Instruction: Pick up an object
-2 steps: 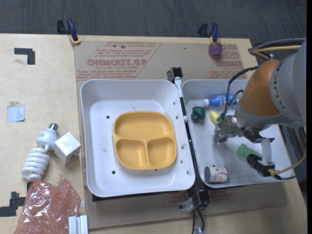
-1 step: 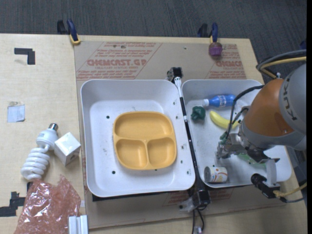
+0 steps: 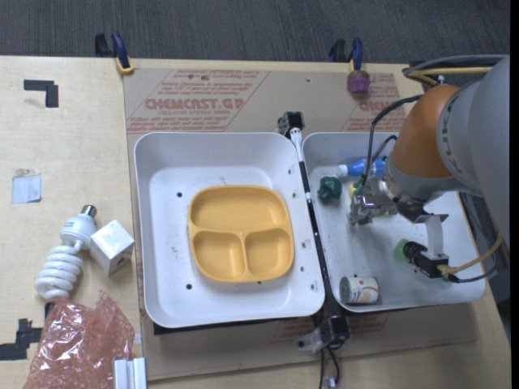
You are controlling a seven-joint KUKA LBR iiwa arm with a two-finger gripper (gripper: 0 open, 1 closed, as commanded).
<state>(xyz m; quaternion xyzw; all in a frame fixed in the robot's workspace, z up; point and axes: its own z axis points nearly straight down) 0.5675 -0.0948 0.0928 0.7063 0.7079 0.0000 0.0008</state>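
One fixed camera, high above the surface (image 3: 73,136), looks down at a slant. Both bins sit mid-frame: left bin (image 3: 162,217), right bin (image 3: 340,258). Dark floor (image 3: 243,10) runs along the top. Arm (image 3: 470,136) enters from the right.

Grey arm (image 3: 486,128), orange band (image 3: 426,132)

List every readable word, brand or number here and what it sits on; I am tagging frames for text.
"CHEMCAST" in red, repeated, on the brown paper-faced sheet under the two white bins; the smaller red lines beneath are too blurred to read.
The small cylindrical can in the right white bin: label too small to read.
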